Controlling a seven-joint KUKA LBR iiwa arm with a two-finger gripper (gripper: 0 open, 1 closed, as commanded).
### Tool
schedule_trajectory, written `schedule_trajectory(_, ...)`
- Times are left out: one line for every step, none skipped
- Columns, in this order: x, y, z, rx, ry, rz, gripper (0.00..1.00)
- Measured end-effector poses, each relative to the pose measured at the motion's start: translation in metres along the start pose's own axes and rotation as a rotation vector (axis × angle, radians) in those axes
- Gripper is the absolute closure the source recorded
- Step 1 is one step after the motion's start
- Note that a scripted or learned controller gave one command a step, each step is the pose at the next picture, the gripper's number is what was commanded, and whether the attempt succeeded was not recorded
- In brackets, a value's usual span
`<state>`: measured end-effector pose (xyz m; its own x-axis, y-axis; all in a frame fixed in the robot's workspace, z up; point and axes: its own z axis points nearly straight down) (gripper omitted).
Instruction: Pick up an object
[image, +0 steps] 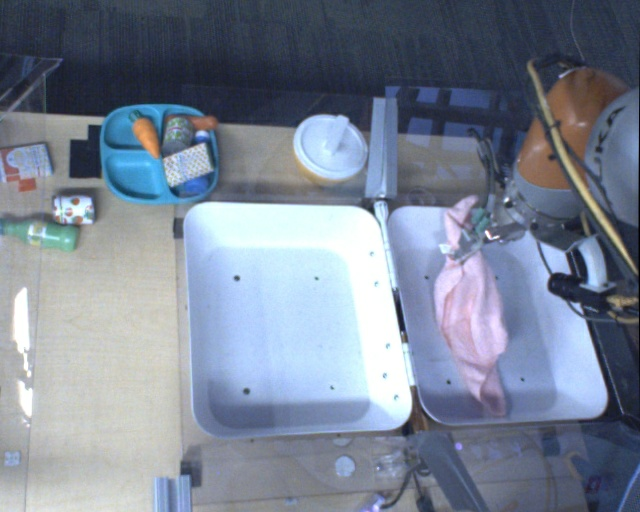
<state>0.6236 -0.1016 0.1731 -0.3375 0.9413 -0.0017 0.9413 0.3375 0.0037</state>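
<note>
A pink cloth (472, 310) lies lengthwise in the right white bin (560, 395), stretching from the far wall to near the front. Its far end is bunched and drawn up toward my gripper (478, 236), which hangs over the bin's far part, reaching in from the right. The fingers are shut on a fold of the cloth at its upper end. The rest of the cloth still rests on the bin floor.
The left white bin (290, 320) sits beside it across a metal divider (380, 150). Behind the bins stand a white lidded cup (330, 147) and a blue tray (120, 165) of toy food. A green bottle (40, 235), a can (74, 208) and a small box (25, 160) lie far left.
</note>
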Motion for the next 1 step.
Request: schedule_trajectory(0.0006, -0.0153, -0.0356, 0.000, 0.000, -0.101, 1.00)
